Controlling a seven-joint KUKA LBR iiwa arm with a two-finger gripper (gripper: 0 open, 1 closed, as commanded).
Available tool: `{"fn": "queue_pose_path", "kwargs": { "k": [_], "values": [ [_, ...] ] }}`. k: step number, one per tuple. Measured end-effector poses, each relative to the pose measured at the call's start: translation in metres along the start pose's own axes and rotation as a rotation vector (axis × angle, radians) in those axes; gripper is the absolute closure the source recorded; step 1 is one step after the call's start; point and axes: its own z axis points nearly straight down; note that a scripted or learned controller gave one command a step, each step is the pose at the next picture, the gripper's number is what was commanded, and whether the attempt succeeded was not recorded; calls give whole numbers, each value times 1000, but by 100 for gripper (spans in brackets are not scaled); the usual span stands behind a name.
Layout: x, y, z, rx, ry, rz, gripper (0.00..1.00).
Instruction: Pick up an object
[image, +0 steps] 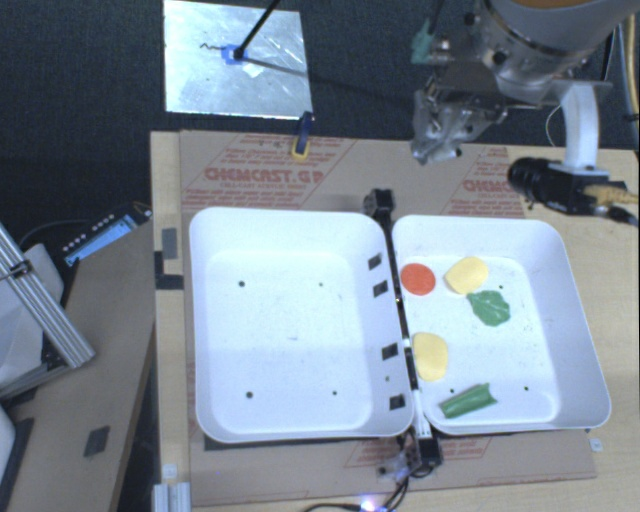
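Above right bin (575, 300), behind far rim: gripper (437, 150), finger state cannot tell. Nearest rim inside: orange disc (418, 279). Advice: descend vertical over disc centre, avoid yellow piece (466, 274) beside.

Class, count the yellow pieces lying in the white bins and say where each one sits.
2, both in the right bin: one yellow piece near the back beside the red disc, another yellow piece lower down by the divider. None looks hidden.
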Motion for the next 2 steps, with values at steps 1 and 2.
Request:
{"fn": "queue_pose_path", "kwargs": {
  "k": [1, 2],
  "values": [
    [-12, -27, 0, 3, 1, -1, 100],
    [8, -47, 0, 3, 1, -5, 100]
  ]
}}
